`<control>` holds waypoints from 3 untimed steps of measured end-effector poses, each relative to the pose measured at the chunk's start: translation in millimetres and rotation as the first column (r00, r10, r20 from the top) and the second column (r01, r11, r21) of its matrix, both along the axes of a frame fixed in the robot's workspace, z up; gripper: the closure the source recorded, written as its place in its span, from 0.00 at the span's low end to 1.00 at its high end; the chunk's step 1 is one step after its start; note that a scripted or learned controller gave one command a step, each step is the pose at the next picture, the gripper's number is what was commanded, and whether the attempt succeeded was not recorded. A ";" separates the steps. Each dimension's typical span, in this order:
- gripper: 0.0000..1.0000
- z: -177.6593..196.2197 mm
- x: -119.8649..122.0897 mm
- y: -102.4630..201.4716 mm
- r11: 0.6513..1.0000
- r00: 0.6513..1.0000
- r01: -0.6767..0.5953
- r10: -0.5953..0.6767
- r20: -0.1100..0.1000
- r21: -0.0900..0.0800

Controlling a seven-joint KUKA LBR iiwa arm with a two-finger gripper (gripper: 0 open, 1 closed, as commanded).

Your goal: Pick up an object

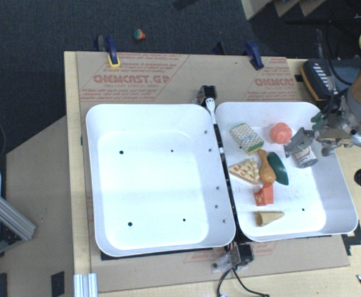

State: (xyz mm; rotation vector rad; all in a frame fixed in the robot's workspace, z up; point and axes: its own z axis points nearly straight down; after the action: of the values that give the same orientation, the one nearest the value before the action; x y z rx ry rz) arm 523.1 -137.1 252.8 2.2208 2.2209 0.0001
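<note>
The gripper (302, 150) hangs over the right bin (335, 190), beside the red ball (281, 132). State of its fingers: cannot tell.

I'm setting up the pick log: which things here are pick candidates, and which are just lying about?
Job: tool; red ball, green piece, pizza slice, cone in the right bin.
Lying about: left bin, blue clamps, small toy on floor.

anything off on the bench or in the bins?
One small oddity: a little orange-green object lies on the dark floor beyond the bench, away from both bins. All other items sit inside the right bin, none spilled. The gripper hangs over that bin's right side.
</note>
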 end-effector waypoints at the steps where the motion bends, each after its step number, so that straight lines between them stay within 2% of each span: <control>1: 0.00 -113.9 -18.8 23.4 1.000 1.000 -0.001 0.001 -0.013 0.005; 2: 1.00 -96.7 -15.3 20.8 1.000 1.000 0.002 -0.002 0.002 0.000; 3: 1.00 -101.2 72.7 37.2 1.000 1.000 -0.005 0.005 0.007 -0.001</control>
State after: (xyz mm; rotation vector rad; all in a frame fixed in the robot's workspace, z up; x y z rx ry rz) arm 595.8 -99.9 151.6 2.2109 2.2221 0.0068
